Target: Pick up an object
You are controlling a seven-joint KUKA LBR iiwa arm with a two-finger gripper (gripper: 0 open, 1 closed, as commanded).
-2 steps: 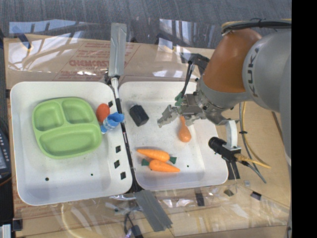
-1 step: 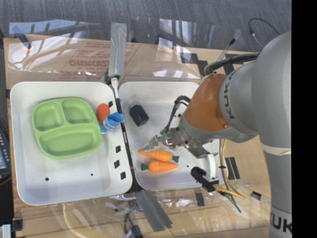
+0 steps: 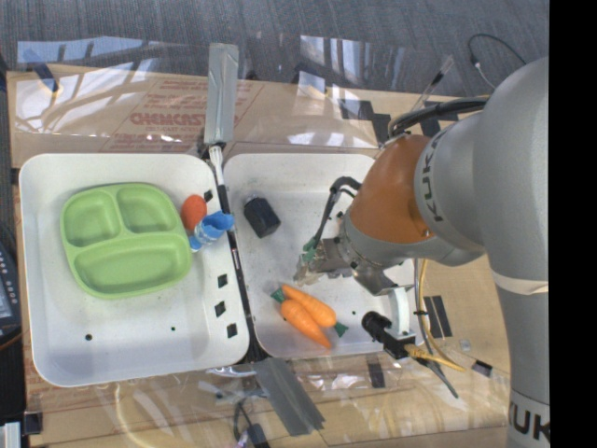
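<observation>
From above, the grey-and-orange arm's gripper [image 3: 312,261] hovers low in the right white bin [image 3: 280,171], just above two orange plastic carrots [image 3: 306,315]; its opening cannot be made out. A small black block [image 3: 261,217] lies nearby.

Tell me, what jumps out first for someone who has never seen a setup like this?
The bulky grey robot arm with its orange band dominates the right side, reaching down into the right white bin. Just below its gripper lie two bright orange toy carrots. In the left white bin, a lime-green divided plastic tray stands out.
</observation>
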